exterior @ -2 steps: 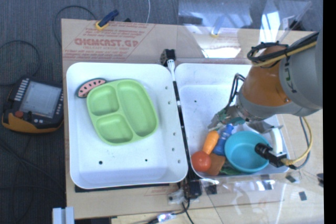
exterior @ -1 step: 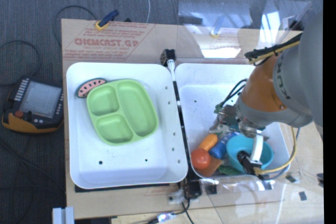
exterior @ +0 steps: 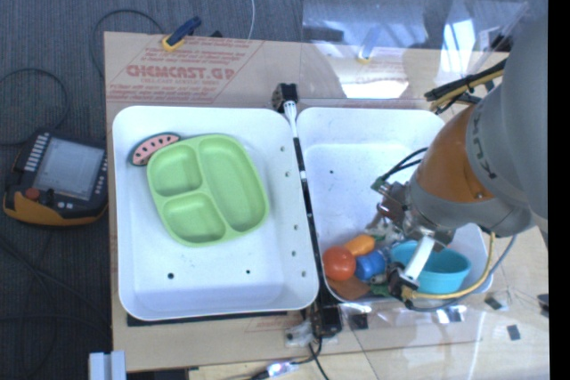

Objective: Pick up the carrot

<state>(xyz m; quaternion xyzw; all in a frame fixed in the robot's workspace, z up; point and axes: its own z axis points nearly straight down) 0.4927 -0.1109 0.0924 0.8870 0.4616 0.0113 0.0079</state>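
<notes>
Orange and small, the carrot (exterior: 361,244) lies in the near left corner of the right bin (exterior: 356,147), touching a blue block (exterior: 371,264) and just beside a red-orange ball (exterior: 339,262). A blue cup (exterior: 441,270) sits to their right in the same corner. The tool (exterior: 405,258) hangs low over this cluster, between the cup and the block, near the carrot; whether it is wide or narrow I cannot tell, and nothing shows as held. The grey arm (exterior: 499,165) with its orange band covers the bin's right side. In the left bin (exterior: 134,280) a green divided plate (exterior: 207,187) lies toward the far side, with a watermelon slice (exterior: 151,148) touching its far left edge. Both bins rest on the surface (exterior: 187,71).
</notes>
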